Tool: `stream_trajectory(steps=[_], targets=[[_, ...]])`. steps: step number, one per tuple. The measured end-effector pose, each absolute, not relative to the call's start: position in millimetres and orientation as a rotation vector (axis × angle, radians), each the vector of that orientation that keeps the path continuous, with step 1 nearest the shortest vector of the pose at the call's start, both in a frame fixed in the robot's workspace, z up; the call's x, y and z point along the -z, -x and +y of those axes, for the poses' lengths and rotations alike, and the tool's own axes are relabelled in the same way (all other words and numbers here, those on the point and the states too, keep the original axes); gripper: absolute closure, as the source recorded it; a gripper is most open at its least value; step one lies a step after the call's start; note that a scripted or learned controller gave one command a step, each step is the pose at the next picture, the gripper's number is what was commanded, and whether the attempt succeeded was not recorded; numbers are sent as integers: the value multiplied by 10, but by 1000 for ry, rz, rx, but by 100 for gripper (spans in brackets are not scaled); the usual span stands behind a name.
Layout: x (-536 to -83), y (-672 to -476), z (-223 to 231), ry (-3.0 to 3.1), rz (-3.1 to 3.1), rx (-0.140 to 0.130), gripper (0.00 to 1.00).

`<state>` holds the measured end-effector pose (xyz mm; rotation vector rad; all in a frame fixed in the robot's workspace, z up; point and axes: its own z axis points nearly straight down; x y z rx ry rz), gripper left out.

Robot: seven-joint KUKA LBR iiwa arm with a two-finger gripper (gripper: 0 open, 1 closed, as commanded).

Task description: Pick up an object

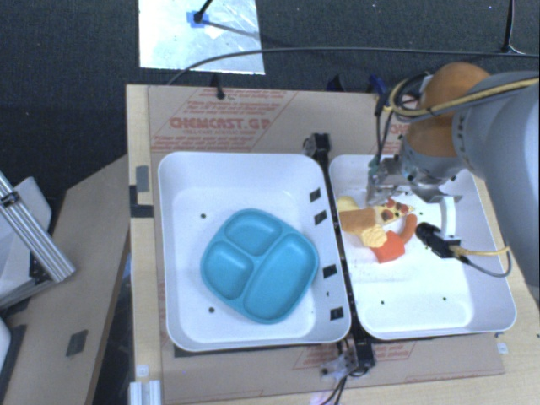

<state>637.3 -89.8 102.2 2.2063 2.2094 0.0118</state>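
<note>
We see the gripper [390, 194] lowered over the pile of toys [380, 224] in the right bin [439, 310]; its grip we cannot tell. Reaching seems underway; next comes closing and lifting.

Grey arm [498, 121] wearing an orange band [443, 108]

Yellow and black cables [481, 264] are trailing off the metallic wrist, more are looping beside the band, and a black block [430, 236] is sticking out below.
</note>
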Motion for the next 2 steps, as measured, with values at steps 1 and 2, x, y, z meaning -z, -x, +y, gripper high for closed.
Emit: stream_trajectory(steps=[1, 2], targets=[[-1588, -6340, -986, -2217, 2218, -5, 100], [-2072, -6355, -988, -2213, 2223, -5, 100]])
